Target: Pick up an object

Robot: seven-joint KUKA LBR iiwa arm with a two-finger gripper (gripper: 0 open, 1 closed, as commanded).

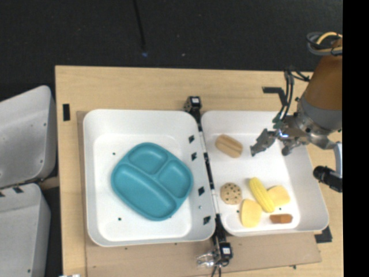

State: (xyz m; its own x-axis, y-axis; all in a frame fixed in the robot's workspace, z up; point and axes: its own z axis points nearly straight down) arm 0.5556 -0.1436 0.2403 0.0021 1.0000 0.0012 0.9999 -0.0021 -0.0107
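Observation:
The right bin (302,172) holds a tan bread roll (229,145) near its upper left, a brown cookie (231,193), a yellow corn cob (260,194), a pale yellow wedge (251,213), a yellow block (279,195) and a small brown sausage (281,218). My gripper (273,145) hangs over the upper middle of this bin, right of the roll, open, with nothing between its fingers.
The left bin (92,172) carries a teal divided plate (151,180). A black clip strip (202,154) runs along the seam between the bins. The wooden bench (144,85) frames both. White panels (23,137) stand at the far left.

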